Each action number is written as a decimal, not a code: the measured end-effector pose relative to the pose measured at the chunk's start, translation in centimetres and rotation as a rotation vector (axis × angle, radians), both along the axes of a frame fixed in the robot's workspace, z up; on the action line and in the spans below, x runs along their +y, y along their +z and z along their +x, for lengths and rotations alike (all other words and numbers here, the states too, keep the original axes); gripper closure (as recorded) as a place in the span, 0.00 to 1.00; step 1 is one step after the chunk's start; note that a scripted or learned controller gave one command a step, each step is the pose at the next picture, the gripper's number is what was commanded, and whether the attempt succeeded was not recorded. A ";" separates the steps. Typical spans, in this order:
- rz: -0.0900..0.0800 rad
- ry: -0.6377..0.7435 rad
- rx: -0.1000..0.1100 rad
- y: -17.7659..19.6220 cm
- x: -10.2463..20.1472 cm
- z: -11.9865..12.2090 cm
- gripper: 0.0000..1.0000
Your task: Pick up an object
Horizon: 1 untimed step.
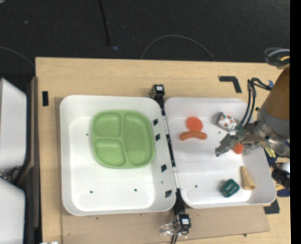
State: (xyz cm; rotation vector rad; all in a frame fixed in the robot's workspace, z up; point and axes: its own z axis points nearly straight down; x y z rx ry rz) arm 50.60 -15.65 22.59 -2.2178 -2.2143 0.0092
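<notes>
My gripper (228, 145) hangs over the right-hand white bin (206, 197), near its right side, reaching in from the right. A small orange-red piece (238, 148) shows right against the gripper's body; whether it is held I cannot tell. To the left lie an orange round piece (193, 123) and an orange sausage-shaped piece (193, 135). A small grey and red object (224, 120) sits just above the gripper. Near the bin's front right are a green block (230, 188) and a beige cone (247, 178).
The left-hand white bin (79, 187) holds a green divided plate (123, 138) in its upper half. Black clips (167, 161) line the seam between the bins. Cables (252, 98) run down beside the arm at the right.
</notes>
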 end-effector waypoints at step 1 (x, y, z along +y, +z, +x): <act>-0.002 0.003 -0.011 0.5 0.0 0.2 0.00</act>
